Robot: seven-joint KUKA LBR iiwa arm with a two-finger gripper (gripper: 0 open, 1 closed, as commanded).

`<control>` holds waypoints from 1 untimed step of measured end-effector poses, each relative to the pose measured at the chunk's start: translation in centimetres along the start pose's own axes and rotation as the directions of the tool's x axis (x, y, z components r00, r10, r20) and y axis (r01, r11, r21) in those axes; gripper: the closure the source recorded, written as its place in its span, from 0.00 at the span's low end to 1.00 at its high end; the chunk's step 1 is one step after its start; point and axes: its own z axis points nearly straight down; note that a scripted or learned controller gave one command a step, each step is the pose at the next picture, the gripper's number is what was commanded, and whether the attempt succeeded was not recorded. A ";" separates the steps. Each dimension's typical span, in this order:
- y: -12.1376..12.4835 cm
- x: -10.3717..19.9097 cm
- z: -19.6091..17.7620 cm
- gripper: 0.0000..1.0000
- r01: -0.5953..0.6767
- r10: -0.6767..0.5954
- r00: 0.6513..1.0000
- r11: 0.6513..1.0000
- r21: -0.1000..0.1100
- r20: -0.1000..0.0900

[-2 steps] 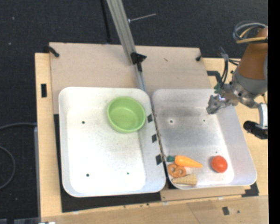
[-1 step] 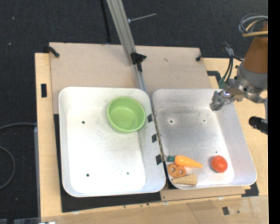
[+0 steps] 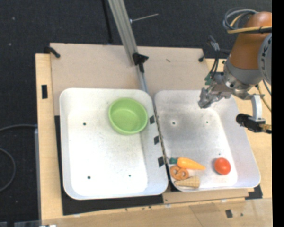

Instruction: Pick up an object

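Two shallow white bins sit side by side on the bench. Nearest the camera, along the front edge of the right bin (image 3: 236, 141), lie a red tomato-like ball (image 3: 222, 166), an orange carrot (image 3: 190, 163), a small brown pretzel-shaped piece (image 3: 179, 173) just beside it, and a pale cone-shaped piece (image 3: 190, 182) at the rim. Farther back, the left bin (image 3: 80, 141) holds a green bowl (image 3: 128, 116), upright, near its rear right corner. Farthest, the gripper (image 3: 207, 100) hangs over the right bin's rear edge, well apart from every object; whether its jaws are spread or closed cannot be told.
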 end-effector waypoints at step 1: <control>1.2 4.8 -1.1 1.00 0.000 0.000 1.000 1.000 -0.001 0.001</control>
